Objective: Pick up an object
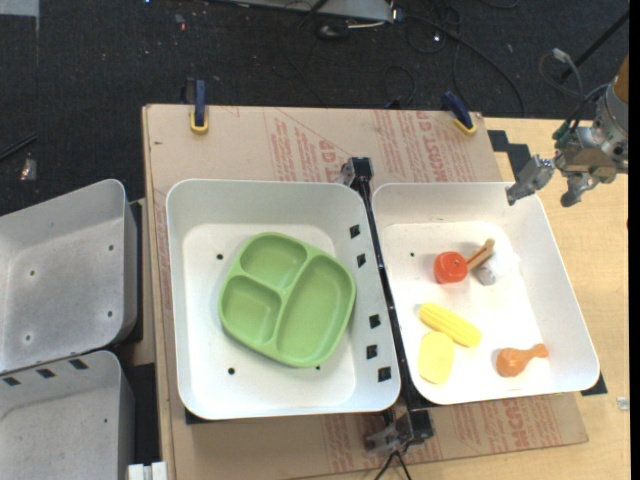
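The right bin (pixel 545 230) holds a red round piece on a wooden handle (pixel 458 264), a small grey piece (pixel 485 276), a yellow corn cob (pixel 449 324), a pale yellow oval piece (pixel 435 357) and an orange drumstick-like toy (pixel 518 359). A green divided plate (pixel 288 298) lies in the left bin (pixel 190 218). My gripper (pixel 548 182) hangs open at the right bin's far right corner, above its rim, with nothing between its fingers.
Both bins rest on a cardboard sheet (pixel 290 138) held by blue and yellow clamps (pixel 199 105) at the back. White bin lids (pixel 60 268) lie to the left of the bench. Cables run across the dark floor behind.
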